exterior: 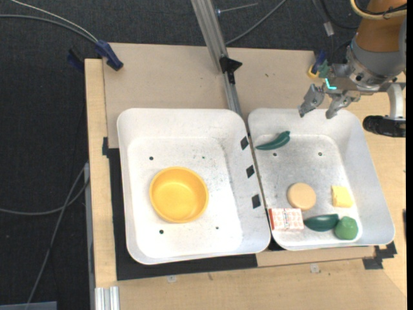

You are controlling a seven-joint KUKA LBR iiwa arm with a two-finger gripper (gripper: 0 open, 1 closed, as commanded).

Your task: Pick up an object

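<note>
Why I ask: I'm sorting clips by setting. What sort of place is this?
Most likely a robotics lab test bench. An open gripper hangs above the far rim of the right bin, the left bin holds a yellow bowl, and loose cables trail over dark carpet.

The arm (381, 37) runs off the top and right edges, so its upper links are out of view. The pole (210, 31) is cut by the top edge, and the cables (39, 11) leave at the left edge. The print on the packet (285, 219) is too small to read. The dark green piece (319, 223) meets the green ball (346, 228), and whether its tip lies beneath cannot be told. The black mat (119, 257) is mostly hidden under the left bin (193, 118) and right bin (361, 141). The bench (161, 76) is cut by the bottom edge.
</note>
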